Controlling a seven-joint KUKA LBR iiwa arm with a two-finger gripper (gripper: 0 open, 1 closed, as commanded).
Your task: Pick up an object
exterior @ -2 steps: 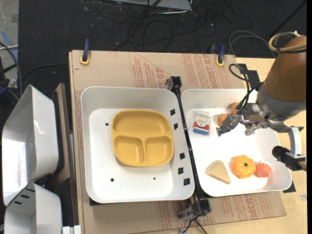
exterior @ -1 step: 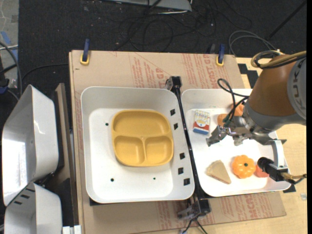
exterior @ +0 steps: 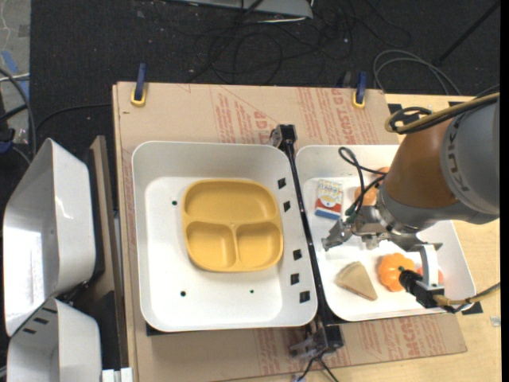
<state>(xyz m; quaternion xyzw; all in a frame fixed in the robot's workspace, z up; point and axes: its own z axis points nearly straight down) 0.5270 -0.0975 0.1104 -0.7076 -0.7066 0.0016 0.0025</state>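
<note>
You have two bins. In the right bin (exterior: 461, 249), three things: a tan wedge (exterior: 357, 281) and an orange ball (exterior: 391, 270) near its front edge, and a small carton (exterior: 328, 198) farther back. The gripper (exterior: 343, 235) hangs between wedge and carton; you cannot tell its state. The left bin (exterior: 155, 237) holds one yellow divided tray (exterior: 233, 224).

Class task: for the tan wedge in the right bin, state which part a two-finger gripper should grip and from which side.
Probably the tan wedge across its two slanted faces, coming from above: it lies flat, apart from the orange object, with bare bin floor beside it.
</note>
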